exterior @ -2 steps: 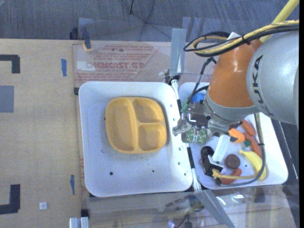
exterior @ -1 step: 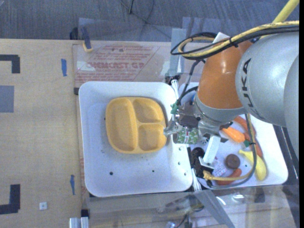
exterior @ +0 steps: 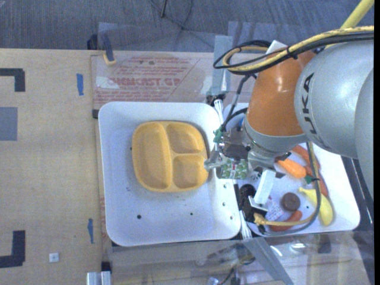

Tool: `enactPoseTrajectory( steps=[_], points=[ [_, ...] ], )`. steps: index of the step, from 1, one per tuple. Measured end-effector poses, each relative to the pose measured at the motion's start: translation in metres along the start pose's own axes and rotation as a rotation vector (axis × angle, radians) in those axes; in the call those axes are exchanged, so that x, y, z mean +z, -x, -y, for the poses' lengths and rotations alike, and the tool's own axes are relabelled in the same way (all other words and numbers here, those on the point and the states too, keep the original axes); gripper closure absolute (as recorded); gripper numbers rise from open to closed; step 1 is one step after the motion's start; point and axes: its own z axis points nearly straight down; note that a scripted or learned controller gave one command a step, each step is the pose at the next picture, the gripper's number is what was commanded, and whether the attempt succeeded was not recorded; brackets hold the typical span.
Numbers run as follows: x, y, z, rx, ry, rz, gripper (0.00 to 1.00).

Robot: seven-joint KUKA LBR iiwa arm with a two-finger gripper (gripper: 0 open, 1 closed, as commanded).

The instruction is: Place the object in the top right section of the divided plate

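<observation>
The yellow divided plate [exterior: 169, 156] sits in the left bin [exterior: 119, 218] at mid-frame, while the gripper [exterior: 215, 162] hangs beside its right rim, grasp state impossible to tell.

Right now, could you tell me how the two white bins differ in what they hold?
The left bin holds one yellow divided plate, lying flat with bare compartments. The right bin holds several small items, including a carrot, a banana and a brown round piece, partly under the arm. Both are shallow and white.
</observation>
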Motion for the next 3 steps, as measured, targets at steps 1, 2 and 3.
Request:
enactPoseTrajectory(
  steps=[1, 2, 3],
  points=[
    [0.0, 0.0, 0.0, 0.0, 0.0, 0.0, 0.0],
    [0.0, 0.0, 0.0, 0.0, 0.0, 0.0, 0.0],
    [-0.038, -0.029, -0.079, 0.038, 0.002, 0.0, 0.0]
  ],
)
